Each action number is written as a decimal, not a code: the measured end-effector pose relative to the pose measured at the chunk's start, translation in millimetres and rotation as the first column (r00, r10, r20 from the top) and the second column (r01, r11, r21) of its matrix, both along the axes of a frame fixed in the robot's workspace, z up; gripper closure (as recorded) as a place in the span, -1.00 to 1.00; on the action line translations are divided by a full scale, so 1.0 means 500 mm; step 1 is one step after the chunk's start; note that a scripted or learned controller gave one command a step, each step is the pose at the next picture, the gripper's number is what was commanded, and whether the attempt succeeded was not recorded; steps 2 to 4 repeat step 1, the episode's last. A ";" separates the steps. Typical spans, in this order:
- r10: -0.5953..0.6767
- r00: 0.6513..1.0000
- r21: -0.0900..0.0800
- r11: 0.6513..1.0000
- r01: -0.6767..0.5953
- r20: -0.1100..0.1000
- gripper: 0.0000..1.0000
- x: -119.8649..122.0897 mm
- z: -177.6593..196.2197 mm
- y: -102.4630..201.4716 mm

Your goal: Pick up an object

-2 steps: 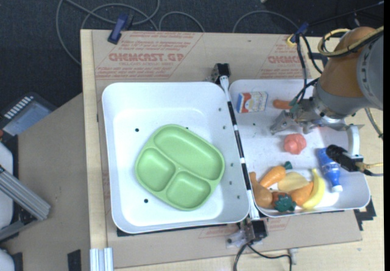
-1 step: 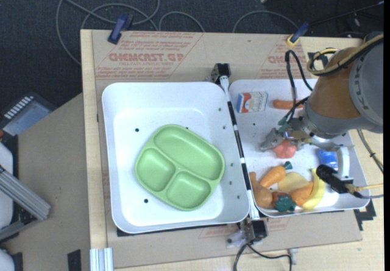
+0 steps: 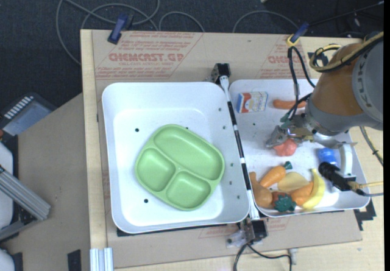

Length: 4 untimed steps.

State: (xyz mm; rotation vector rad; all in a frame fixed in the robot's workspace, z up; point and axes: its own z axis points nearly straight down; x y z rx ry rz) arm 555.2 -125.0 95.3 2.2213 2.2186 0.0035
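Note:
My gripper (image 3: pixel 281 136) is low in the right bin (image 3: pixel 262 88), near its middle, coming in from the right on the grey arm with the orange band (image 3: pixel 338 84). A small red object (image 3: pixel 285 148) lies right under and just in front of the gripper; whether they touch I cannot tell. A blue object (image 3: pixel 328 156) sits to the right of it. Along the bin's front lie a toy carrot (image 3: pixel 272 176), a yellow banana (image 3: pixel 314 190), a pale yellow piece (image 3: pixel 293 181) and a green piece (image 3: pixel 283 204).
A white packet with red and blue print (image 3: pixel 251 102) and a thin orange piece (image 3: pixel 281 104) lie at the right bin's back. The left bin (image 3: pixel 122 105) holds a green divided plate (image 3: pixel 178 166). A black divider rail (image 3: pixel 234 130) runs between the bins.

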 end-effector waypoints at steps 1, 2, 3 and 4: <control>0.003 1.000 0.001 1.000 -0.003 -0.001 1.00 -0.027 0.180 0.158; 0.003 1.000 0.001 1.000 -0.003 -0.001 1.00 -0.027 0.180 0.158; 0.003 1.000 0.001 1.000 -0.003 -0.001 1.00 -0.027 0.180 0.158; 0.003 1.000 0.001 1.000 -0.003 -0.001 1.00 -0.027 0.180 0.158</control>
